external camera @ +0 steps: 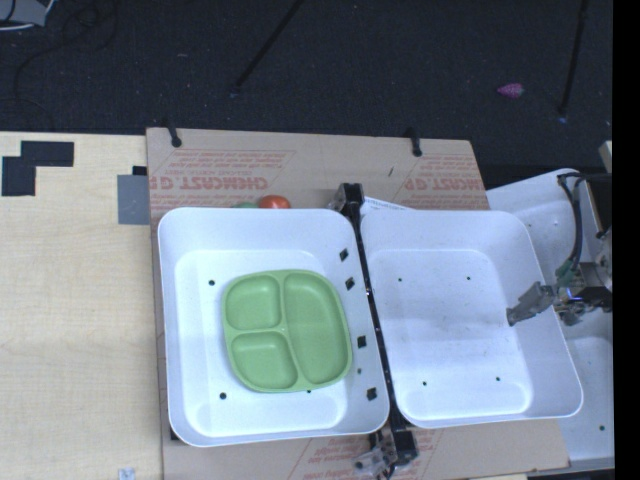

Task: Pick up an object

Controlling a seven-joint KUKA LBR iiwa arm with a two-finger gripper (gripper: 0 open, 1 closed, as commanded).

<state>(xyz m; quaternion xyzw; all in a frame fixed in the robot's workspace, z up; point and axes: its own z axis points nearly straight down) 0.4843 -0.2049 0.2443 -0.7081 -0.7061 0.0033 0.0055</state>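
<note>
One grey two-finger gripper [528,306] reaches in at the right rim of the right shallow white plastic bin [460,408], its tip hanging just over that bin's right wall, and nothing shows between its tips; whether it stands wide or narrow I cannot tell at this size and blur. Behind it, wrist hardware and a dark cable [578,230] trail off to the right. The floor of the right bin beneath the gripper is bare white plastic with a few small dark dots. Across the black centre divider [366,313], the left shallow white plastic bin [190,258] holds the one evident candidate for the pick: a light green moulded plastic plate with three compartments [287,330], lying flat near the bin's middle, well apart from the gripper. A small red-orange rounded object [274,203] sits outside the bins, just behind the left bin's far rim on the brown cardboard sheet [300,173]. As a judgement, the chief risk is a close on nothing if the arm descends where it is now. Should it cross to the plate, the flat, low rim offers little to pinch, so the tips may skid off or merely push the plate against the bin wall.
</note>
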